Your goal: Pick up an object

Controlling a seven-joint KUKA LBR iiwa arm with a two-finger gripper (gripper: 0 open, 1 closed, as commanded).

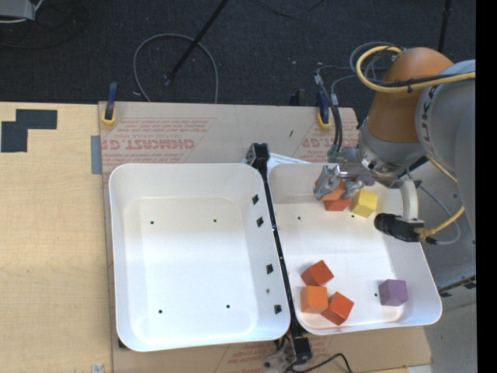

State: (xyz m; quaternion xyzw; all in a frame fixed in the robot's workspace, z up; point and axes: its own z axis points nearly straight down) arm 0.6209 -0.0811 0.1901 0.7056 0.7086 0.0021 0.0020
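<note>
My gripper (332, 183) hangs over the far part of the right bin (425, 274), close to its back wall. A red-orange block (336, 203) lies just below it and partly under it, and a yellow block (363, 203) sits against that block's right side. Whether the gripper touches the red-orange block cannot be made out. Near the bin's front edge lie a red block (317, 273), an orange block (314, 298) and another red block (338, 308), bunched together. A purple block (393, 292) rests alone at the front right.
The left bin (124, 208) stands beside the right one, divided from it by a black strip (269, 224). The grey arm with its orange band (404, 92) comes in over the right bin's far right corner. Cables (411, 228) trail beside the wrist.
</note>
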